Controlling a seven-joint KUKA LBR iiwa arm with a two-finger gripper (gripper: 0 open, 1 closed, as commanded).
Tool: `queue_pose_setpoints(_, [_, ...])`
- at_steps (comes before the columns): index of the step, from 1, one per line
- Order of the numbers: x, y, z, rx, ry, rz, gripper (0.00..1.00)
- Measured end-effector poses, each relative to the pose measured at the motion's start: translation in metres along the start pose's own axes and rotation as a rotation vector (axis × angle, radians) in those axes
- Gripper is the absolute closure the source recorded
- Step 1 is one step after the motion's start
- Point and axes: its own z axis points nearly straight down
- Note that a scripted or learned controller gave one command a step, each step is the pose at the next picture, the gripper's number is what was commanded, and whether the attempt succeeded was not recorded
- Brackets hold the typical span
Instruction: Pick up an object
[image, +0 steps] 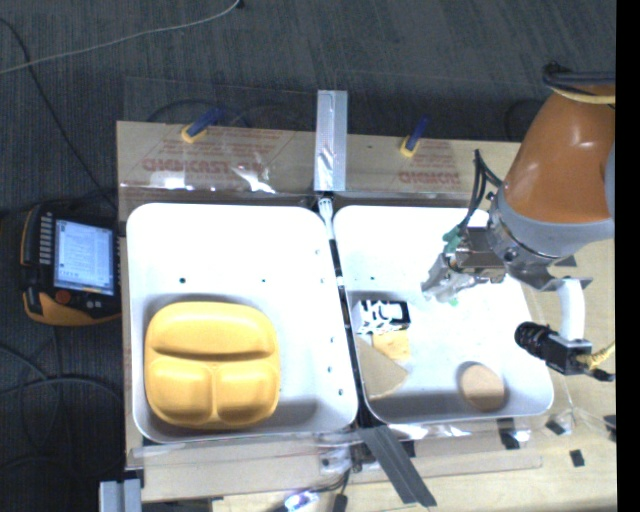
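Item: claw (447, 283), hanging over the upper middle of the right bin (520, 400). Whether it is parted or shut cannot be told from this slant; nothing is showing between its tips.

Candidates for picking: a tan lump (482, 386) lying near the right bin's front wall; a black-and-white piece (383, 315) with a yellow scrap (392, 346) just below it, both sitting close to the divider (340, 300); a large yellow block (212, 361) occupying the left bin (160, 225), well apart from the claw.

Risks, as judged:
- The claw is hovering over bare white floor, so a straight descent is likely closing on nothing.
- The black-and-white piece and the scrap are lying almost against the divider wall; a reach there is risking a finger striking the wall or pushing the pieces aside.
- The scrap is looking thin and flat, hard to get under.
- The tan lump is looking rounded and is resting by the front wall; it may be rolling out of a pinch.
- The yellow block is appearing too broad for the claw.

Surface: a table (240, 155) with a cardboard sheet and clips at the back. Room: dark carpet (100, 60) with cables; a pendant (75, 262) lying to the left.
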Motion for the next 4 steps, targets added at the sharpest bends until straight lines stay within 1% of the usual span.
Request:
queue_pose_setpoints(1, [-0.045,0.003,-0.128,-0.004,-0.003,0.360,1.00])
queue_pose_setpoints(2, [-0.017,-0.014,-0.137,-0.003,-0.002,0.833,1.00])
queue_pose_setpoints(3, [-0.008,-0.004,0.003,0.003,-0.001,1.105,1.00])
queue_pose_setpoints(4, [-0.063,-0.014,-0.126,-0.003,-0.002,1.113,1.00])
